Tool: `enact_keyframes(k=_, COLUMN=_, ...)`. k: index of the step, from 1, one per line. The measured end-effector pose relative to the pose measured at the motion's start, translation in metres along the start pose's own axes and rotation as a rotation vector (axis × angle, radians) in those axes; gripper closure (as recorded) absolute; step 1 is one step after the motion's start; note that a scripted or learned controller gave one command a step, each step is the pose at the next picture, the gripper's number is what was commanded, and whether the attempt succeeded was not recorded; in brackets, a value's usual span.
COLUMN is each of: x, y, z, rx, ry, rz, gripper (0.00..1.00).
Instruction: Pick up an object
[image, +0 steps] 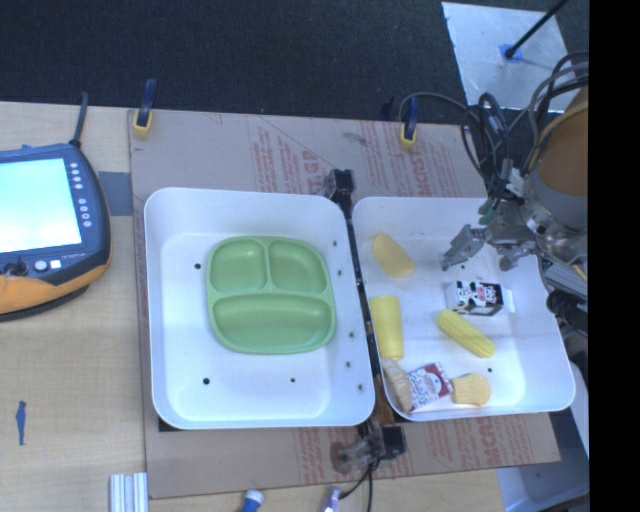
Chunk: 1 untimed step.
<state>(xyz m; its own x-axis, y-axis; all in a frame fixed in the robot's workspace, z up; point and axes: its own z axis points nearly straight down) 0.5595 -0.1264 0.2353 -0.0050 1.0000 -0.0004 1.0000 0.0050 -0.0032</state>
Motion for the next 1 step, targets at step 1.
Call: enact_keyframes(k=1, x=-0.0289, y=0.0008, z=0.1249, rx=-0.019, ry=-0.008, rz=-0.003, gripper=0.00)
